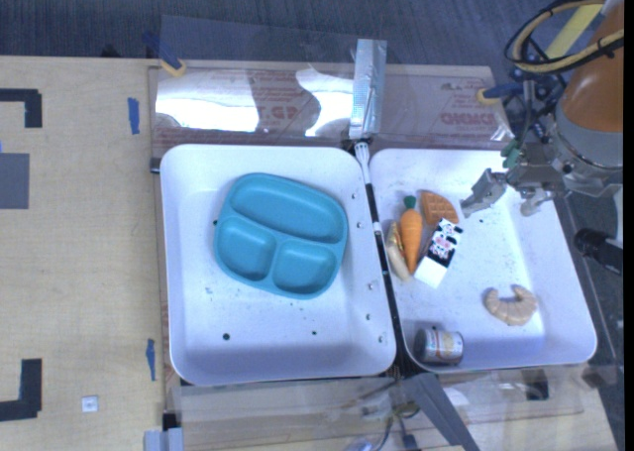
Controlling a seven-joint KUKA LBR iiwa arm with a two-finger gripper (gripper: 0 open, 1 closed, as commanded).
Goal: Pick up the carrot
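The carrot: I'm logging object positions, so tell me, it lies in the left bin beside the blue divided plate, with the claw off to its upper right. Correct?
Not quite. The carrot lies in the right bin, by its left wall, among the other small items; the blue divided plate sits alone in the left bin. The claw is indeed to the carrot's upper right. The camera view shows it.

Carrot in right bin, blue tray in left.

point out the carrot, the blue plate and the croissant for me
carrot (409, 232), camera view, middle of its orange body.
blue plate (281, 234), camera view, ridge between its compartments.
croissant (511, 304), camera view, middle of its curved back.
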